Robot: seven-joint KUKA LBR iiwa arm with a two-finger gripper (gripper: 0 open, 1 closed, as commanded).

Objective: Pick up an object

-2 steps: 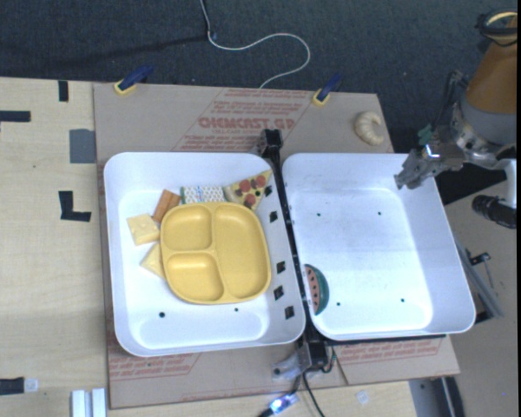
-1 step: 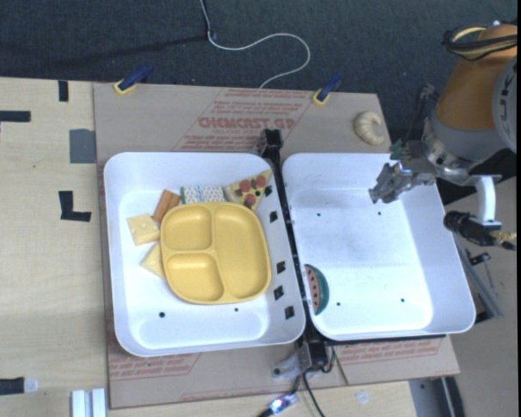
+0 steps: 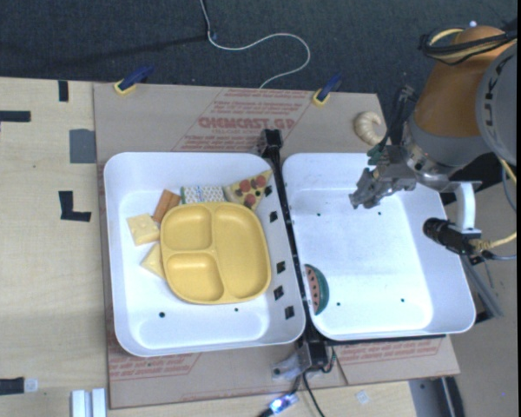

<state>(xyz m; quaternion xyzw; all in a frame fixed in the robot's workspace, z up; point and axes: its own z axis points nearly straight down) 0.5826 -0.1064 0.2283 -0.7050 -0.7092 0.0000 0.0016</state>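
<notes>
A yellow divided plate (image 3: pixel 215 252) lies in the left bin (image 3: pixel 130 320). Around its upper left edge sit small items: a pale cracker (image 3: pixel 142 228), a brown piece (image 3: pixel 166 204), a patterned piece (image 3: pixel 201 194) and a pizza-like slice (image 3: pixel 252 187). A round watermelon-coloured piece (image 3: pixel 316 288) rests at the left edge of the right bin (image 3: pixel 417 311). My gripper (image 3: pixel 366 196) hangs over the upper part of the right bin, well right of the plate and above the watermelon piece. Nothing shows between its fingers.
Both bins rest on a cardboard sheet (image 3: pixel 243 120) on the bench. A beige lump (image 3: pixel 370 127) lies on the cardboard behind the right bin. A white cable (image 3: pixel 260 46) loops at the back. The arm's orange band (image 3: pixel 456 94) rises at the right.
</notes>
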